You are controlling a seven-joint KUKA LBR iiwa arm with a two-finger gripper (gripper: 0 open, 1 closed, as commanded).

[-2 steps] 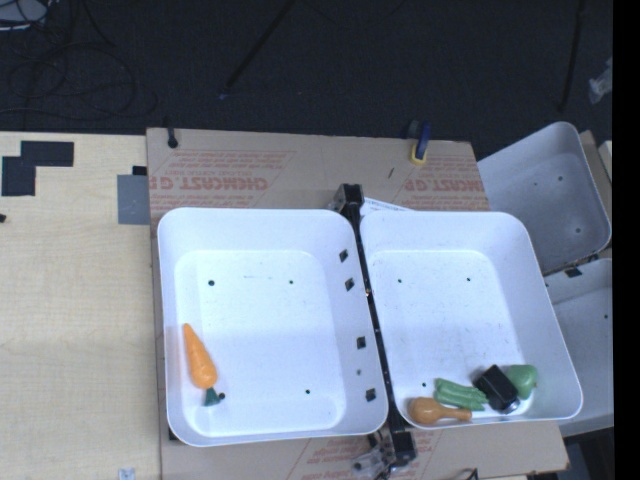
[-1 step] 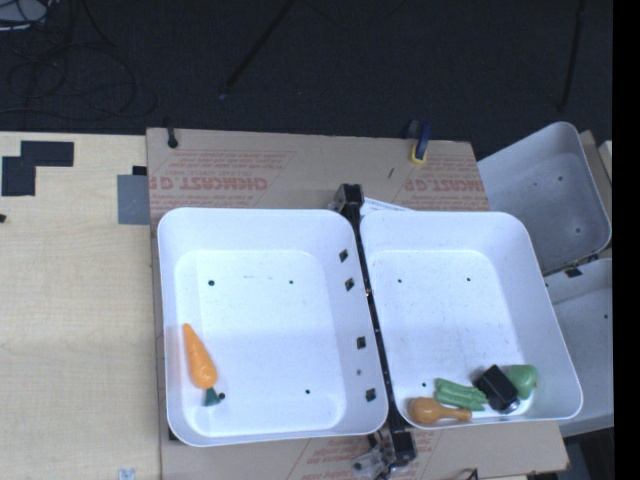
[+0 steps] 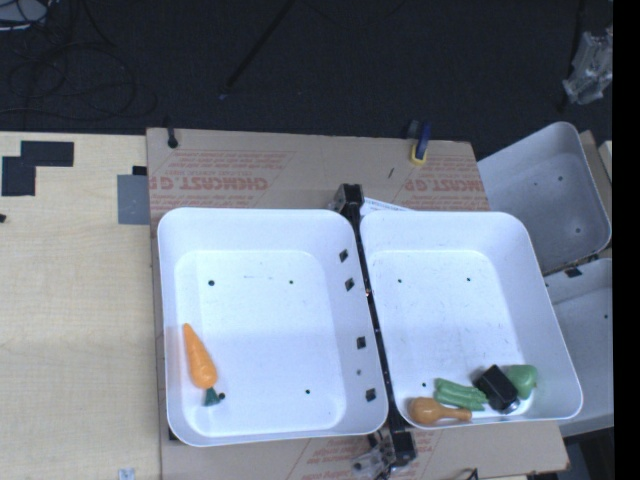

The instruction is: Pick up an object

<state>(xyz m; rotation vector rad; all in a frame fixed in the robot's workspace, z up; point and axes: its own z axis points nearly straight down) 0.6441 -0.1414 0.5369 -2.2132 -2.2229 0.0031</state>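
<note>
Two white bins side by side, left bin point(image 3: 255, 230) and right bin point(image 3: 450, 233), on a brown cardboard sheet point(image 3: 300, 173) with red letters, a pale wooden bench point(image 3: 70, 318), a yellow and blue clamp point(image 3: 420, 142), black cables point(image 3: 70, 28) on the dark floor

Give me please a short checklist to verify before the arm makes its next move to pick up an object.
1. Pickable object present: ok, orange carrot lies in the left bin.
2. Carrot free of neighbours: ok, it lies alone.
3. Carrot away from the wall: not ok, close to the bin's left wall.
4. Right bin objects separated: not ok, black block, green pieces and yellow pear-shaped piece crowd one corner.
5. Gripper position: cannot tell.
</note>
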